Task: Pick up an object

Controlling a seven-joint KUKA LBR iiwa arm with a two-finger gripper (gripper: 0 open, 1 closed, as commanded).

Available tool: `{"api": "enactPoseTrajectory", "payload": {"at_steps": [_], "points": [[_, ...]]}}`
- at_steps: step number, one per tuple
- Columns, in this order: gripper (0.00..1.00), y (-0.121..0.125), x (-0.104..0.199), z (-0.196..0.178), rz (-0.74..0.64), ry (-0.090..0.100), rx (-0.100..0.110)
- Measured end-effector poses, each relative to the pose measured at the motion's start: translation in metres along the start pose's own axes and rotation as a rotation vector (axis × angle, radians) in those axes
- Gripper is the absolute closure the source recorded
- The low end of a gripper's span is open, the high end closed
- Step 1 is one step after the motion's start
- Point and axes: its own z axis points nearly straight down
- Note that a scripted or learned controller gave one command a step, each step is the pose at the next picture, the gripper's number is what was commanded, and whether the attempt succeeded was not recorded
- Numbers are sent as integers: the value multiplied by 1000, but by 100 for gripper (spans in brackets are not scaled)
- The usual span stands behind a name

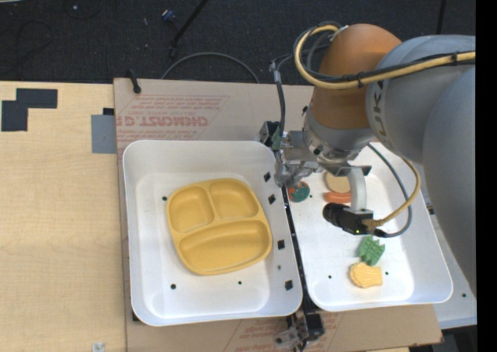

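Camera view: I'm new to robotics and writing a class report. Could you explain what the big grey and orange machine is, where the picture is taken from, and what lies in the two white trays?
The machine is a robot arm, grey with an orange band, reaching in from the right. Its gripper hangs low over the inner edge of the right bin; I cannot tell whether it holds anything. The picture comes from one fixed camera above the bench, looking down at a slant. The left bin holds a yellow divided plate. The right bin holds a yellow and green toy, a small orange piece, a pale round piece and a small green round thing close by the gripper.
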Motion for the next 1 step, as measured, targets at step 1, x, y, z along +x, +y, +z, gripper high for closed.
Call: {"api": "enactPoseTrajectory", "payload": {"at_steps": [1], "points": [[100, 6, 50, 10, 0, -1, 1]]}}
